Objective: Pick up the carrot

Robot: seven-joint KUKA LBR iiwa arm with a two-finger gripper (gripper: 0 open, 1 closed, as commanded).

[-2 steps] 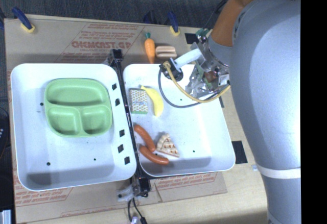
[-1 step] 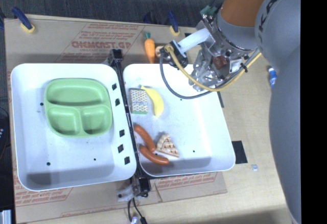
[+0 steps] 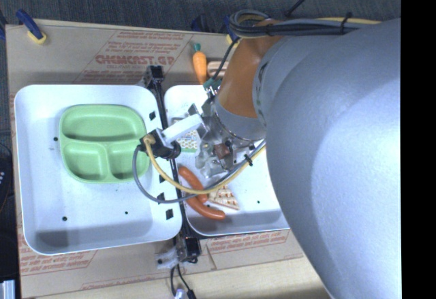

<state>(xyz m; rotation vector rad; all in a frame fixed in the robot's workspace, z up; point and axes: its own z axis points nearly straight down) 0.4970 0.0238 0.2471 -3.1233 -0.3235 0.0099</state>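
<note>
The carrot [image 3: 199, 66], small and orange with a green top, lies on the cardboard just past the far rim of the right bin [image 3: 266, 219]. My gripper [image 3: 212, 153] hangs low over the middle of the right bin, well nearer the camera than the carrot, and much of it is covered by the arm's wrist and cables. Nothing orange shows at the gripper's tip.
Two orange-red sausage-shaped pieces [image 3: 191, 179] [image 3: 206, 208] and a tan waffle-like piece [image 3: 226, 198] lie in the right bin near its front. A green divided plate [image 3: 102, 143] sits in the left bin [image 3: 41, 223]. A yellow cable [image 3: 160, 168] loops over the divider.
</note>
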